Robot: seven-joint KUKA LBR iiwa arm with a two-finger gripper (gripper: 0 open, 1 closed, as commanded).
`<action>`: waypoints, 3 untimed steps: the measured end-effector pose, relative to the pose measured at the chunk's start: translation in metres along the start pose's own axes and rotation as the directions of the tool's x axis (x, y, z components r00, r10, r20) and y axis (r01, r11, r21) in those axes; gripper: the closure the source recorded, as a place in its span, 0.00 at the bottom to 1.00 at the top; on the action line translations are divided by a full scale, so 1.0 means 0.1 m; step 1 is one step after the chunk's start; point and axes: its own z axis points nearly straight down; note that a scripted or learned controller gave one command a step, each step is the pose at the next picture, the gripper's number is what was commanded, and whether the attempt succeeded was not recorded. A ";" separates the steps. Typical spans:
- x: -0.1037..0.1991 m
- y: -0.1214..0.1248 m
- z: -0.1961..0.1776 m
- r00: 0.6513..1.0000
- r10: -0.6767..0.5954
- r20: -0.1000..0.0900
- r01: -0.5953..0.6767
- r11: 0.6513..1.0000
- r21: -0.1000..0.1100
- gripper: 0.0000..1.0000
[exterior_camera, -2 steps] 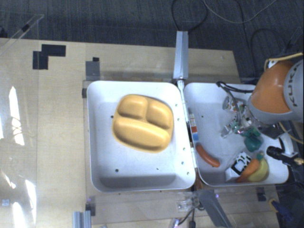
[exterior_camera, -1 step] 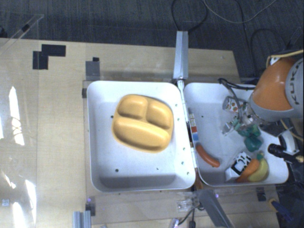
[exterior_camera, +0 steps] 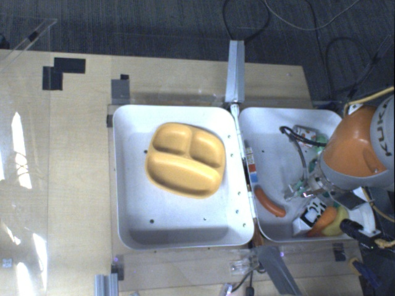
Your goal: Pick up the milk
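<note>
My arm, with its orange band, reaches down into the right bin. The gripper sits low near the bin's front right and is partly hidden by the wrist. Just in front of it lies a small white carton with black print, which may be the milk. It lies close below the gripper, and I cannot tell whether they touch. A narrow white box with red and blue marks leans against the bin's left wall.
A red sausage lies at the right bin's front left. An orange and yellow item sits beside the carton. Dark cables loop at the back right. The left bin holds a large yellow bread loaf.
</note>
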 end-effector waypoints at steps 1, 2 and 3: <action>0.17 0.00 0.00 0.997 0.076 0.003 -0.076 0.997 -0.001 1.00; 0.17 -0.01 0.01 0.997 0.076 0.001 -0.076 0.997 0.001 0.00; -0.34 -0.21 -0.49 0.986 0.164 -0.005 -0.164 0.986 0.013 0.00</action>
